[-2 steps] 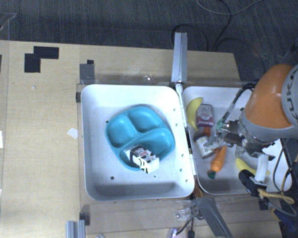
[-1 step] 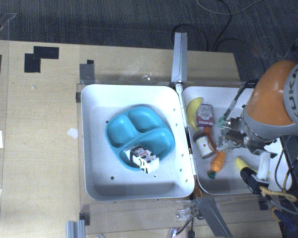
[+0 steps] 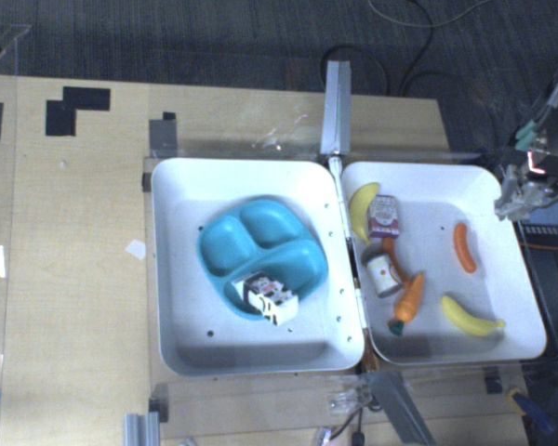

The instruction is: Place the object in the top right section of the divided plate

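A blue divided plate [image 3: 260, 249] lies in the left bin [image 3: 181, 342]. A small white carton with dark print [image 3: 271, 296] rests in the plate's section nearest the camera. The plate's two far sections hold nothing. My gripper [image 3: 515, 201] hangs at the far right, over the right rim of the right bin [image 3: 446, 344], well away from the plate. Nothing can be seen in its grasp.
The right bin holds a yellow banana [image 3: 361, 207] by the divider, a small maroon carton [image 3: 383, 217], a white can [image 3: 382, 274], a carrot [image 3: 408, 299], an orange sausage [image 3: 464, 247] and a second banana [image 3: 471, 317]. A metal post [image 3: 337, 110] stands behind the bins.
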Action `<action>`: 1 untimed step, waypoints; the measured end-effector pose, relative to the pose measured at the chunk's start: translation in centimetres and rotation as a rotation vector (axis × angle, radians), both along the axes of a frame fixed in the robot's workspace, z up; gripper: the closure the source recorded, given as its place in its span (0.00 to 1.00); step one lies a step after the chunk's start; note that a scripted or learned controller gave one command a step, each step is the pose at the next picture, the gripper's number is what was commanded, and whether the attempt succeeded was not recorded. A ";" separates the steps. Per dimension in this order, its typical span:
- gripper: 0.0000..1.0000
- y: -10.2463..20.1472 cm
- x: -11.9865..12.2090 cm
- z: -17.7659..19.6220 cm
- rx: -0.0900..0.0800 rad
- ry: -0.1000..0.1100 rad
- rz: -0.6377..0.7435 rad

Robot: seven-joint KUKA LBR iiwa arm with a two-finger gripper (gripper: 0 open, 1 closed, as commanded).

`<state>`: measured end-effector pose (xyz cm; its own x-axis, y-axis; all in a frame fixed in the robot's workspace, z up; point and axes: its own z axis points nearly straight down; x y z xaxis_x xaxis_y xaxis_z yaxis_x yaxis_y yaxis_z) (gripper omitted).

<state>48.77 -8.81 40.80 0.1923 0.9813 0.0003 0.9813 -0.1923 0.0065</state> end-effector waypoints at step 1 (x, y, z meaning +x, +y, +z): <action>1.00 9.7 7.7 -8.9 0.002 0.005 -0.293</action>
